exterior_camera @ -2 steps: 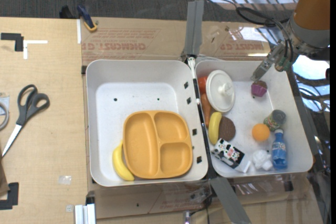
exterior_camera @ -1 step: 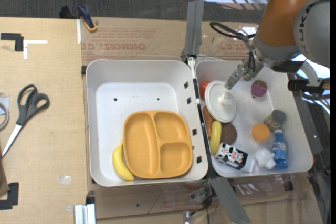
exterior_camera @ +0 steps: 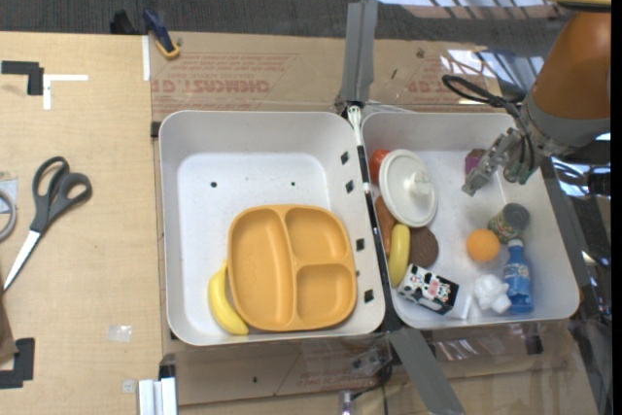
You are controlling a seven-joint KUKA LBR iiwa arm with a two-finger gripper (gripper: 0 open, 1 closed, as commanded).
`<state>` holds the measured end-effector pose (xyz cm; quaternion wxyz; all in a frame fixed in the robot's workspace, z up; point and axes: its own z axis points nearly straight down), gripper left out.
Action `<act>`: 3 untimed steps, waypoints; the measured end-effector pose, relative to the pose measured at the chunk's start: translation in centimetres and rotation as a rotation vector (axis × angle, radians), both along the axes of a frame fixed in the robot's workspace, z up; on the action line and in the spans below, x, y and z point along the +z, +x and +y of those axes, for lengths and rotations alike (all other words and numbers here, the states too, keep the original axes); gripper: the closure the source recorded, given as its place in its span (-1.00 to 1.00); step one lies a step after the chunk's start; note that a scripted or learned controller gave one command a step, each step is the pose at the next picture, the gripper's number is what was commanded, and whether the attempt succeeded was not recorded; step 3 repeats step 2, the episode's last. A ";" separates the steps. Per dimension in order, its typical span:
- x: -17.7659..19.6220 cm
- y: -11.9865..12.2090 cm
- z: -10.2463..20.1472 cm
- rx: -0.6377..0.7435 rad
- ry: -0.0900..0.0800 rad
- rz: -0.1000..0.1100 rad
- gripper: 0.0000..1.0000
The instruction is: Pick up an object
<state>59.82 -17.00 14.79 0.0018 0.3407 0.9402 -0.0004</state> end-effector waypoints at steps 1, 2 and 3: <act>10.5 4.7 4.5 -0.167 0.001 0.001 1.00; 13.8 4.8 5.2 -0.052 0.000 -0.001 1.00; 13.8 4.8 5.2 -0.052 0.000 -0.001 1.00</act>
